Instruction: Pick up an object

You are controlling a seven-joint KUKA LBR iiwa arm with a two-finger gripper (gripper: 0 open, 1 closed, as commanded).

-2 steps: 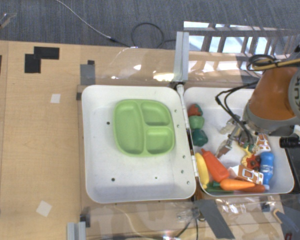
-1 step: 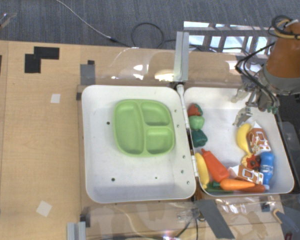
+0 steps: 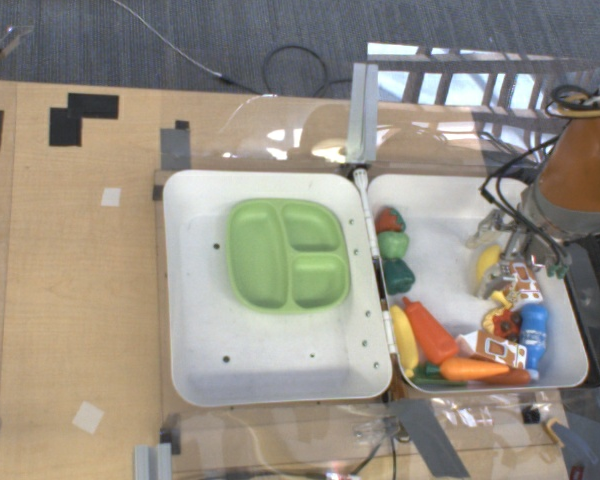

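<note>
The right bin [image 3: 445, 230] holds several toy foods. A yellow banana-like piece [image 3: 488, 264] lies near its right side, and my gripper [image 3: 516, 260] hangs over the bin just right of it, partly covering it. Below the gripper sit a small red and yellow toy [image 3: 501, 320] and a blue bottle [image 3: 533, 334]. Along the bin's left wall are a red piece [image 3: 389, 219], a light green piece [image 3: 393, 244] and a dark green piece [image 3: 397, 273]. An orange carrot [image 3: 432, 334], a yellow piece [image 3: 404, 340] and a second carrot [image 3: 483, 370] lie at the front.
The left bin [image 3: 195, 358] carries a green divided plate [image 3: 286, 254]. A metal divider post [image 3: 362, 108] stands between the bins at the back. The arm's orange band [image 3: 580, 163] and cables [image 3: 515, 168] overhang the right bin's far right corner.
</note>
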